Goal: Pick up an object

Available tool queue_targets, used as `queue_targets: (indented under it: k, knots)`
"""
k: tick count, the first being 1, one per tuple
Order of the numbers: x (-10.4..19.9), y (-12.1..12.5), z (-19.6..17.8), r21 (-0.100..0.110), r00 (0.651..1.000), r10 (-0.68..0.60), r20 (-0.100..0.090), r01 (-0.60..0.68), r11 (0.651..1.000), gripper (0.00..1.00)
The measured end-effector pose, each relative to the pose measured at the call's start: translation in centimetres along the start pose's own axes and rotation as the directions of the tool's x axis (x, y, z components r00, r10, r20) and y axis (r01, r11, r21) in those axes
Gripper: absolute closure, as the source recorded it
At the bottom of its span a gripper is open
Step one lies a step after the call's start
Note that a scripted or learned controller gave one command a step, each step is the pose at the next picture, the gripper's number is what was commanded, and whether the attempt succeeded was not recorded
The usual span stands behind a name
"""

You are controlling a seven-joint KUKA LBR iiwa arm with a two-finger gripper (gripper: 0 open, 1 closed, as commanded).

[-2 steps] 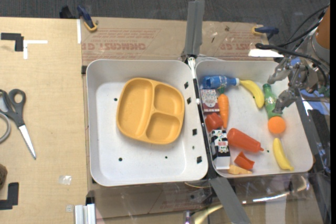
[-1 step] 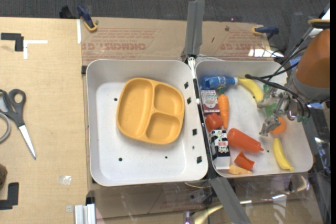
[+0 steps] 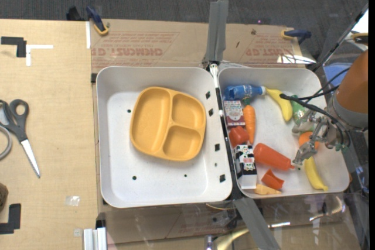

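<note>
The left bin (image 3: 111, 143) lay well away from the gripper and held a yellow divided plate (image 3: 168, 123). The right bin (image 3: 266, 73) surrounded the gripper (image 3: 306, 148), which hung low over its near right part; whether it was open or closed could not be told. A banana (image 3: 315, 175) lay just beside it, an orange bottle (image 3: 272, 156) close by.

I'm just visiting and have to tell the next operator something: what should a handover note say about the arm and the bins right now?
Gripper: low in the right white bin, among the toys; whether the jaws are open or shut cannot be told, and nothing is seen held.
Things: a yellow plastic banana and a red plastic pepper lie beside it; the yellow three-compartment plate sits in the left white bin.
Done: the reach into the bin.
Left: grasp an object and lift it.
</note>
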State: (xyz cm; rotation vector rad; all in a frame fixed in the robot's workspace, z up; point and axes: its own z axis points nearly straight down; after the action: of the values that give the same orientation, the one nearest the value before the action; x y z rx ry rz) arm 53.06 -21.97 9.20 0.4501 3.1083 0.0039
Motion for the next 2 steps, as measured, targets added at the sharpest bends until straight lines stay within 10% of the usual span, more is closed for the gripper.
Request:
queue_targets:
  k: [1,2]
  knots:
    - [-0.2,0.1,-1.0,0.001,1.000,-0.003,0.005,0.003,1.000,1.00]
    - [5.7,1.0,0.0,0.002,0.990,-0.140,0.000,0.140,0.990,1.00]
